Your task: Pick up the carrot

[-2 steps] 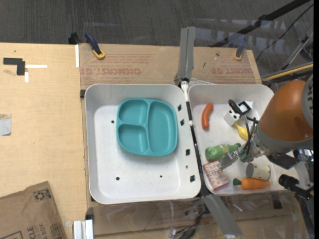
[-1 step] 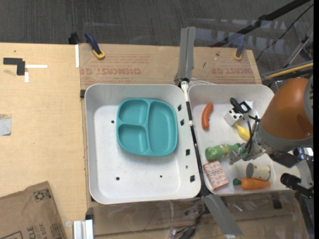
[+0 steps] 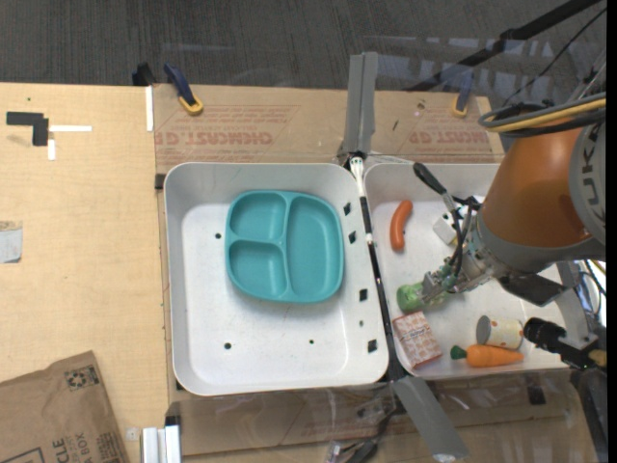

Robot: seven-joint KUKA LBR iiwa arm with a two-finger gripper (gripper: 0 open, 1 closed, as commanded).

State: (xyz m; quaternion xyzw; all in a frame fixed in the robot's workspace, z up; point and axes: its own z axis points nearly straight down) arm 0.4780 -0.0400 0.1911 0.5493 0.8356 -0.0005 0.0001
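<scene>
From the overhead camera I see two white bins side by side. The left bin (image 3: 193,287) carries a teal divided plate (image 3: 285,246) and little else. All the action is in the right bin (image 3: 386,183), where my arm (image 3: 540,196) reaches in from the right, its orange band filling much of that corner.

The gripper (image 3: 445,280) hangs low over the middle of the right bin, just beside a small green object (image 3: 413,295) that sits at its tip on the left. I cannot tell how far apart its parts stand, nor whether it has caught anything; the green thing is next to it, but I see nothing clearly pinched.

The carrot (image 3: 494,356) lies near the front wall of the right bin, toward the right, with a small white cup-like item (image 3: 501,332) just behind it and a pink and white carton (image 3: 416,339) to its left. Its long axis runs roughly left to right across the view, green top at the left end and the orange point to the right.

So from the gripper the carrot lies forward and to the right, near but clearly apart. In my judgement the coming move must shift that way and close across the carrot's narrow width, front to back. An orange-red sausage-like piece (image 3: 399,226) at the back of the bin is a lookalike I should not mistake for it.
</scene>
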